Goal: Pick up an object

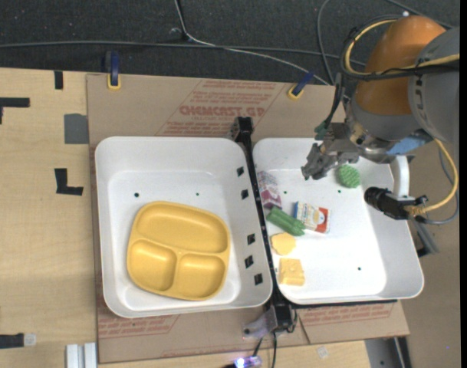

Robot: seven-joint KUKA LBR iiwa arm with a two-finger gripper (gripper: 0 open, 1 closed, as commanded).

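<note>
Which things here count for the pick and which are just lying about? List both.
For the job: tool; green ball beside it; green pickle-shaped piece; red and white packet; two yellow pieces; right bin that holds them.

Lying about: yellow divided tray; left bin; blue and yellow clamps; black cable.

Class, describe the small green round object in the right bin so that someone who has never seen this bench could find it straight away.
Start at the right bin, the one without the yellow tray. Near its upper middle, just beside the end effector, lies a small green bumpy ball. It is round and sits apart from the rest, unlike the long green piece lower down by the packet.
</note>
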